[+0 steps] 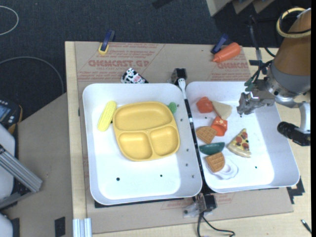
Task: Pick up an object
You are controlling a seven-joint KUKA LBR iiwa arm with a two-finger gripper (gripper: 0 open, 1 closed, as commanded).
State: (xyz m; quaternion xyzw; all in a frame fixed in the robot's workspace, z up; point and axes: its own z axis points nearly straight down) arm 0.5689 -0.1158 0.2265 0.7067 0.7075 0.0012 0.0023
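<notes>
Two glossy white bins (98, 147) sit on the counter (148, 58); right of the yellow compartment plate (145, 131) lie matte toy foods, a triangular pizza slice (240, 144) among them. The claw (245, 105) hovers above that slice, grip state unclear

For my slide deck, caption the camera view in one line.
Gripper hovers over the right bin of toy food; yellow tray and corn fill the left.

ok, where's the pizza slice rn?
The pizza slice lies in the right bin, right of the green piece, below the gripper.
</notes>
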